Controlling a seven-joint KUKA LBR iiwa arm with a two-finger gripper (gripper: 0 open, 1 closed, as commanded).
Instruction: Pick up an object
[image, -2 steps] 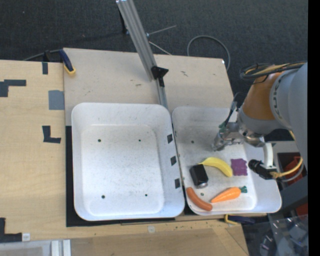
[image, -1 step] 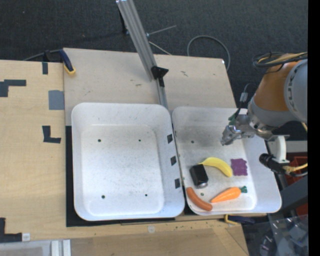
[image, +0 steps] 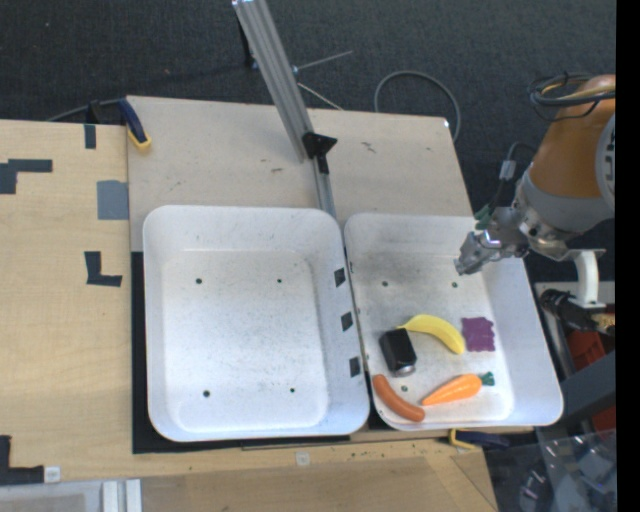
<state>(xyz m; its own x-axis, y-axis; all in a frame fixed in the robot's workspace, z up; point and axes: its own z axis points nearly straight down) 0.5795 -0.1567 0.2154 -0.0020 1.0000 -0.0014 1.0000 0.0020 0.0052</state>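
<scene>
while the hand (image: 470, 260) hovers, the right bin (image: 420, 240) holds banana (image: 437, 331) and carrot (image: 453, 389).

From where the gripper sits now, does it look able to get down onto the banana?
Probably yes. The gripper hangs over the right bin, and the banana lies below it in view with bare floor between. The black block and purple piece flank the banana closely, so the descent is tight.

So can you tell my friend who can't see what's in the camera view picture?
A grey and orange robot arm reaches in from the right, its pincer hovering over the right white bin. Near that bin's front lie a banana, a purple piece, a black block, a carrot and a sausage. The left white bin sits beside it.
</scene>
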